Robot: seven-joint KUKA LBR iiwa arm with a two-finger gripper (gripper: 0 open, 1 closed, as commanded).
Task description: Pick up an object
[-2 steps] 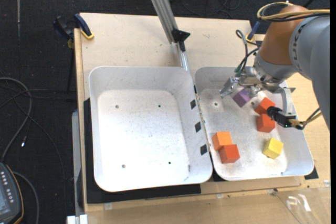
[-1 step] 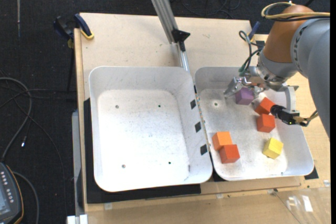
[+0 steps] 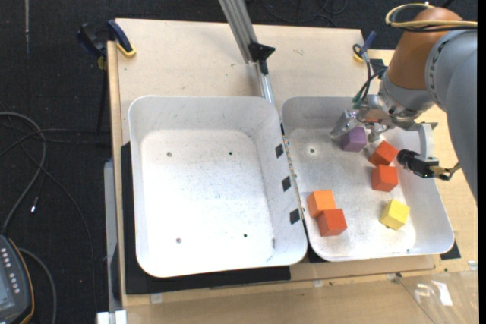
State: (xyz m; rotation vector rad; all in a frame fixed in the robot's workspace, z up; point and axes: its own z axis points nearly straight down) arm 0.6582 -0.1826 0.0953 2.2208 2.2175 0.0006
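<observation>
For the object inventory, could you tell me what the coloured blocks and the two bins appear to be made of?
The orange block, red block and yellow block look like painted wood or dense foam: matte, flat-faced, no glare; which one is unclear. The purple block by the hand looks alike. The bins seem moulded white plastic: smooth, rounded rims, scuffed floors.

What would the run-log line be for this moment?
claw: over right bin, at purple block | grip: cannot tell | loose: orange blocks, yellow block
</observation>
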